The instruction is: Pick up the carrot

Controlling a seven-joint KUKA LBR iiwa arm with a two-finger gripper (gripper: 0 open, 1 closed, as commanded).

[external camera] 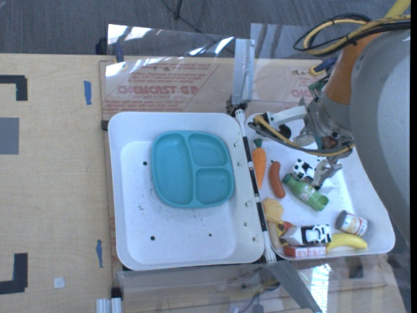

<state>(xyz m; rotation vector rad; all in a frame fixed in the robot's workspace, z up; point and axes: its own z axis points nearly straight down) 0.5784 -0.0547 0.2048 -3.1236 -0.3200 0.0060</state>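
Note:
The carrot (258, 163), orange with a green top, lies along the left wall of the right bin (371, 194), pointing toward the front. My gripper (324, 172) hangs low over the middle of that bin, just above a green bottle (306, 193) and beside a black-and-white cow toy (300, 169). It is about a hand's width to the right of the carrot and does not touch it. The grey arm with its orange band (345, 70) covers the bin's far right corner.
A red sausage (278, 178) lies between carrot and gripper. Toward the front lie a yellow waffle-like piece (273, 210), a black-and-white carton (316, 234), a banana (345, 242) and a small can (352, 223). The left bin (130, 194) holds a teal divided plate (193, 168).

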